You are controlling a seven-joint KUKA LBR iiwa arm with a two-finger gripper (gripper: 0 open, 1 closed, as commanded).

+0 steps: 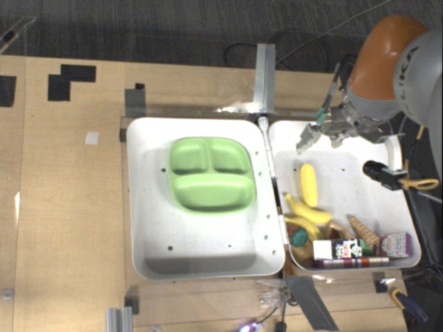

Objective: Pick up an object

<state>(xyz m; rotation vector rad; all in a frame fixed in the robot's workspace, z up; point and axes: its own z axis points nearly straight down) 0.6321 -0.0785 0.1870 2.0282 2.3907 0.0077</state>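
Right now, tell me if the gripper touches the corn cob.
Apart. The camera view shows the gripper near the right bin's back edge, with bare white floor between it and the corn cob lying below it in the picture.

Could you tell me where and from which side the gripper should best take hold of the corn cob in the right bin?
Probably across the corn cob's middle, from straight above. It lies flat and alone on bare bin floor, long axis running up and down the view, so fingers could close across its narrow width; the bananas crowd only its lower end.
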